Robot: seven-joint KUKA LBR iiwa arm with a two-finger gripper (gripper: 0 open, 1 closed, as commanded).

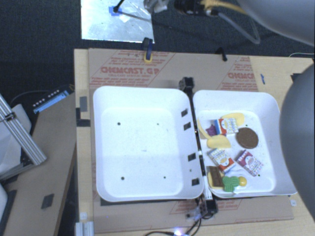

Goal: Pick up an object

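Observation:
Several small toy food items lie in the right bin [268, 107]: a brown round cookie [247, 137], a yellow piece [219, 142], a red and white carton [229, 126], a purple item [212, 129], a maroon packet [249, 162], another red and white packet [220, 158] and a green item [231, 182] near the front edge. My gripper [158, 1] hangs blurred at the top of the view, raised far from both bins and beyond the bench's back edge. The grey arm [275, 9] crosses the top right corner.
The left bin [106, 102] sits beside the right one, joined by a black-clipped divider [194, 141]. A shiny metal sheet [106, 16] lies behind the bench. A yellow clamp [147, 50] holds the cardboard base. Aluminium rails [19, 136] stand at left.

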